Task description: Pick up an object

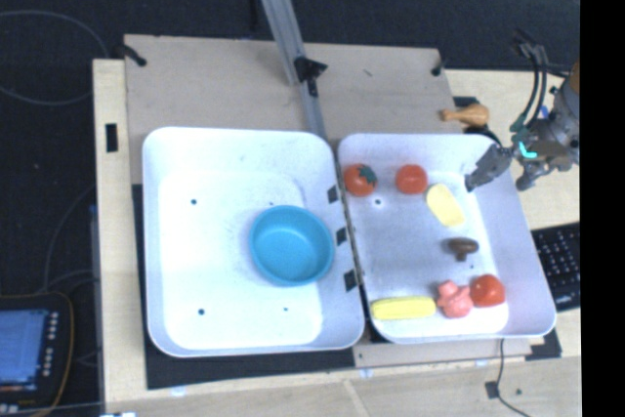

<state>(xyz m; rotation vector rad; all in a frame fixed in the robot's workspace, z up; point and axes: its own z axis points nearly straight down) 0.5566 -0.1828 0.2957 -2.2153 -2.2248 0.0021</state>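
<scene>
I am seeing the hand (510,169) hovering spread at the right bin's (516,239) far right corner, gripping nothing. The yellow block (444,205) lying nearest is risking slipping.

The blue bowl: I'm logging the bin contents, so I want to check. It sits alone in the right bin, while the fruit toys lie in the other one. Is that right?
Not quite. The camera view shows the blue bowl alone in the left bin, not the right one. The fruit toys, among them a tomato and a yellow piece, lie in the right bin.
</scene>
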